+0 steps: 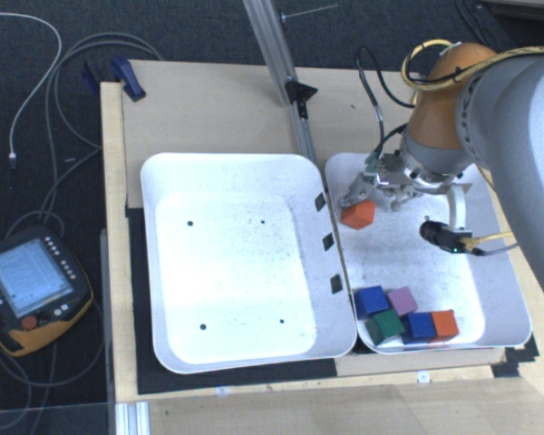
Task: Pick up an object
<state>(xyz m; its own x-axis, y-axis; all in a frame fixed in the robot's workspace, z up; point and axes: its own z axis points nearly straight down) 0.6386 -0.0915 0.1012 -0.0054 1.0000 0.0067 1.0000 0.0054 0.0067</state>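
The grey KUKA arm with orange wrist band (453,107) reached over the right shallow white plastic bin (499,288). Its two-finger gripper (367,199) sat at the small orange cube (358,214) near the bin's upper left; whether it was closed on the cube could not be told. Judgement: confirm the cube is seated squarely, then lift straight up, clear of the bin wall. Other coloured blocks (403,314) lay well apart.

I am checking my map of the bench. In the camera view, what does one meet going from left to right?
Handheld control screen → blue clamp → left white bin → orange block under the claw → right white bin.
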